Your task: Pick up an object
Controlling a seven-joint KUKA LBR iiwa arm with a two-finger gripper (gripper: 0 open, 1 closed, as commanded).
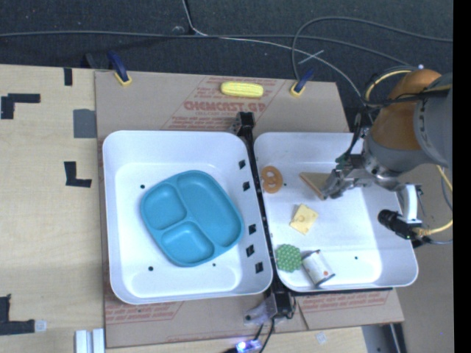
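My gripper (337, 184) hangs low over the right bin (383, 271), in its upper middle, on the grey arm that comes in from the right. Its tip sits right at the right end of a flat tan wedge (312, 183); whether it touches the wedge is hidden. Left of the wedge lies a brown ring (271, 179). A yellow cheese-like piece (304, 218) rests below the gripper. Near the bin's front edge are a green ball (288, 257) and a small can (318, 267) lying on its side.
The left bin (121, 160) holds a blue divided plate (190, 217). A yellow corn-like object (241, 90) lies on the cardboard behind the bins. Cables loop above the arm, and clamps hold the cardboard's back edge.
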